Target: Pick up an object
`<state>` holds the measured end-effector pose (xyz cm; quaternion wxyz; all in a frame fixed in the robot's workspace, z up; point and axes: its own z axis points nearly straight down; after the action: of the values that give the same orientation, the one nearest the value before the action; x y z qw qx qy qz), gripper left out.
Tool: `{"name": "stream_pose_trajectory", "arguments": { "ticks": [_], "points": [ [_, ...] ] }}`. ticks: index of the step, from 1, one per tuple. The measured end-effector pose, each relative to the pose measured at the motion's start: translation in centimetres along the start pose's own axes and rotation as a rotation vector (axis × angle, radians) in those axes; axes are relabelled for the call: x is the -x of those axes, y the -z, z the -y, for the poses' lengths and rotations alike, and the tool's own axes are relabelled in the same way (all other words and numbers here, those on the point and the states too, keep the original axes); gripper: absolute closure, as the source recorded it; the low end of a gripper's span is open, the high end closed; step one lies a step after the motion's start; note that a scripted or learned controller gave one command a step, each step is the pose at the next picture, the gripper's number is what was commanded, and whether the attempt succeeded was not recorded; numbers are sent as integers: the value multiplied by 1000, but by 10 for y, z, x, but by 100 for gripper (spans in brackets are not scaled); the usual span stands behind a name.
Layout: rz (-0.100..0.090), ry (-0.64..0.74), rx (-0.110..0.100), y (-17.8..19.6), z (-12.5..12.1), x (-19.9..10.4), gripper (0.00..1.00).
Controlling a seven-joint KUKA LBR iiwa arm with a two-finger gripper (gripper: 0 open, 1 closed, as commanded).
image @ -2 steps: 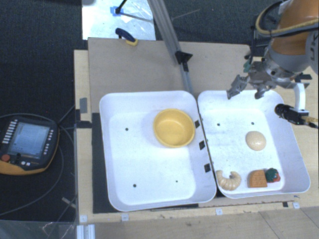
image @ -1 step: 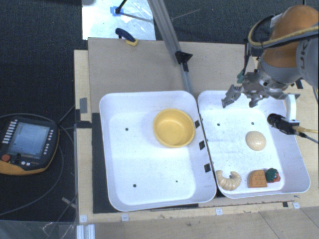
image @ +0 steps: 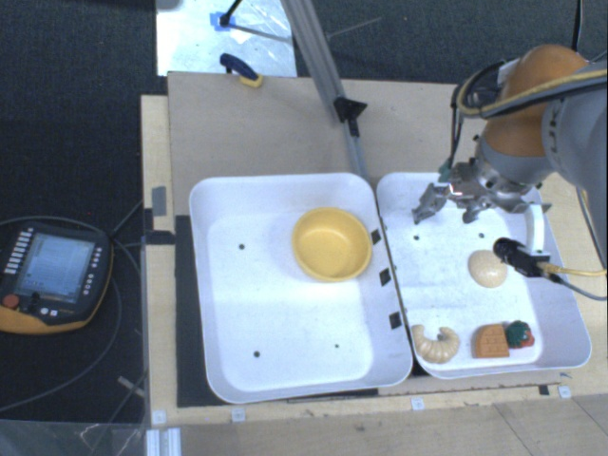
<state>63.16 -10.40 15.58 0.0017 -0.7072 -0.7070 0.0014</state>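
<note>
Gripper (image: 446, 202), its fingers spread and grasping nothing, hangs over the far part of the right bin (image: 560, 350), apparently poised for a pick. Candidate objects lie nearer: pale egg-shaped piece (image: 487, 270), croissant (image: 436, 343), orange block (image: 491, 341). Yellow bowl (image: 331, 244) occupies the left bin (image: 218, 350).

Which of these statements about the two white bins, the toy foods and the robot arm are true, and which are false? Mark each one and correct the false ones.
1. The yellow bowl sits in the left bin. True.
2. The croissant lies in the left bin. False: it lies in the right bin, near the front edge.
3. The gripper is above the right bin's far end. True.
4. The cream egg-shaped piece rests inside the bowl. False: it lies in the right bin.
5. The gripper holds the orange cracker. False: the cracker lies in the bin.
</note>
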Motion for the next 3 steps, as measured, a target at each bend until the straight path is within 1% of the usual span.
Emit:
{"name": "stream_pose_trajectory", "arguments": {
  "ticks": [1,2,3],
  "points": [
    [0,0,0,-57,-3,8,0],
    [1,0,7,-43,-5,8,100],
    [1,1,10,20,-8,10,100]
  ]
}}
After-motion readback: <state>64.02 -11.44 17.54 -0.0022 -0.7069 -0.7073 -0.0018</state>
